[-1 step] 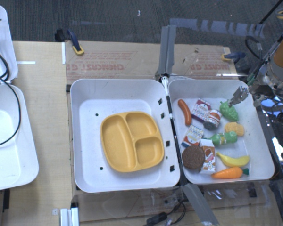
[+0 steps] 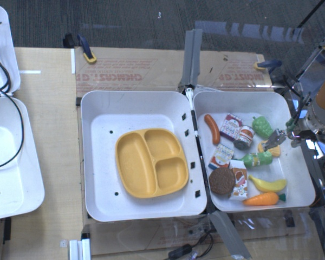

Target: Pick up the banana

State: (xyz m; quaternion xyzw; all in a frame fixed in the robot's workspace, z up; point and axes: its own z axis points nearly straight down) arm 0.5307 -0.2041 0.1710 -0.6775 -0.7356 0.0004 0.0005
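Banana (image 2: 268, 184) lies below the hand (image 2: 272, 141); its grip state seems unreadable.

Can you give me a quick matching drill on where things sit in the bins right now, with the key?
Things:
1. banana
2. carrot
3. sausage
4. divided plate

Places:
A. left bin, in the middle
B. right bin, front edge, nearest the camera
C. right bin, far left side by the divider
D. right bin, just behind the carrot

Pairs: 1-D, 2-B, 3-C, 4-A

The gripper sits in the right bin, behind the banana and apart from it.
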